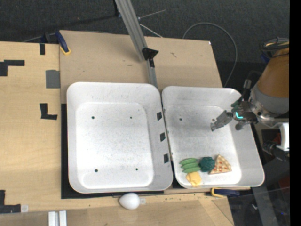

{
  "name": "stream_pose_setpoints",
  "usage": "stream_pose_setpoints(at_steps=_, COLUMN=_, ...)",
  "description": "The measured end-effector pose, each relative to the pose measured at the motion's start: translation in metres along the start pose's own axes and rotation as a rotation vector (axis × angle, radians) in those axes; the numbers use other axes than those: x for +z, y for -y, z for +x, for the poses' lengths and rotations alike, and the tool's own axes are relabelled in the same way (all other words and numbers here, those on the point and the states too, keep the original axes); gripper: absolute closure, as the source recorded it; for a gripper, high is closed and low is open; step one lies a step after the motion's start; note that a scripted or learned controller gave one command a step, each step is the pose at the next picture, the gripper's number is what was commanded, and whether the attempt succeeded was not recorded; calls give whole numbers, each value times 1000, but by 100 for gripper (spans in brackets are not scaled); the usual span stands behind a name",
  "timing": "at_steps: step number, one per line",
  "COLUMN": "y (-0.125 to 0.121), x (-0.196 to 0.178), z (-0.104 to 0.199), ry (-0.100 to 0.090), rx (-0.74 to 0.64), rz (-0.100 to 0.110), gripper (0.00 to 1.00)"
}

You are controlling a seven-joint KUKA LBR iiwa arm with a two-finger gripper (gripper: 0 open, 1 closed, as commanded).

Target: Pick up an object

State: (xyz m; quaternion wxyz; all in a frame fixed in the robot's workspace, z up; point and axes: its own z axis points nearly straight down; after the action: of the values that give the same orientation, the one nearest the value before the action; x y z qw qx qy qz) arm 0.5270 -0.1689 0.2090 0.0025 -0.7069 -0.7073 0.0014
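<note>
Several toy foods lie close together in the front of the right bin (pixel 244 149): a green pod (pixel 189 164), a dark green broccoli-like piece (pixel 206 163), an orange-and-tan wedge (pixel 220 165) and a small yellow piece (pixel 194 178). My gripper (pixel 229 123) hangs over the right side of that bin, behind the food and well apart from it. It stands open, and nothing is between its fingers.
The left bin (pixel 75 126) sits beside the right one. A white egg-shaped object (pixel 129 201) rests on the bench just in front of the left bin. A grey slanted pole (pixel 134 27) rises behind the bins.
</note>
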Motion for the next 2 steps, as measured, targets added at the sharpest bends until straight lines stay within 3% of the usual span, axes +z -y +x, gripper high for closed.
stream_pose_setpoints(at_steps=1, y=-1, x=-2, z=0, ry=1, rx=-1, rz=-4, gripper=0)
stream_pose_setpoints(at_steps=2, y=2, x=62, z=2, ry=0, rx=0, rz=3, gripper=0)
